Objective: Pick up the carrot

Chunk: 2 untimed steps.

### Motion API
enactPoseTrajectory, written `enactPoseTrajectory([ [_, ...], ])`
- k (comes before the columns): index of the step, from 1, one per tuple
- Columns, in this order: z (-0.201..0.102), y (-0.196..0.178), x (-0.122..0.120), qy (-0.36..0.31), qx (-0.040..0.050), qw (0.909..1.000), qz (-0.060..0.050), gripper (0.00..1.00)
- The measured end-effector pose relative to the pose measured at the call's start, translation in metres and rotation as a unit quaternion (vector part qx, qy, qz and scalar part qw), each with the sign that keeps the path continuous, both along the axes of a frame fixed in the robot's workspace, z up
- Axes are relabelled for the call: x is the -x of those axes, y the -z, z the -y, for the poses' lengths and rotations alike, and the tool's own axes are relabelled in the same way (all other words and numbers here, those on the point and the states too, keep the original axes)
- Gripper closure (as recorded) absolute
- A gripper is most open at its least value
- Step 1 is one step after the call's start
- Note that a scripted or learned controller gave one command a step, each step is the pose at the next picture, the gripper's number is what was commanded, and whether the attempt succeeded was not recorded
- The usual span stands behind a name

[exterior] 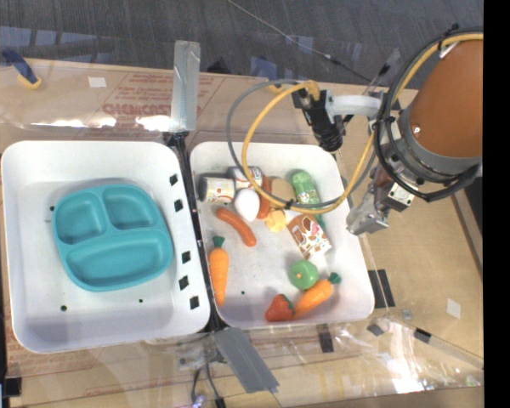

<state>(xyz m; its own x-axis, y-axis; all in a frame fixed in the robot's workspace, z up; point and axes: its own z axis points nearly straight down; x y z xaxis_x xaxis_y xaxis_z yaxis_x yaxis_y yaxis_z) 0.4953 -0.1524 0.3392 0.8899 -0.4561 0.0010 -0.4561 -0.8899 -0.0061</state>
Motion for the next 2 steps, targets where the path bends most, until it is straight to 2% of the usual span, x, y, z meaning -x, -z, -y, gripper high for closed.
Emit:
enactPoseTrajectory([
  [1, 0.043, 0.063, -0.011, -0.117, -0.0007, 0.9932, 0.000, 1.00],
  [2, 0.056, 0.063, -0.063, -0.138, -0.0005, 0.9905, 0.001, 1.00],
])
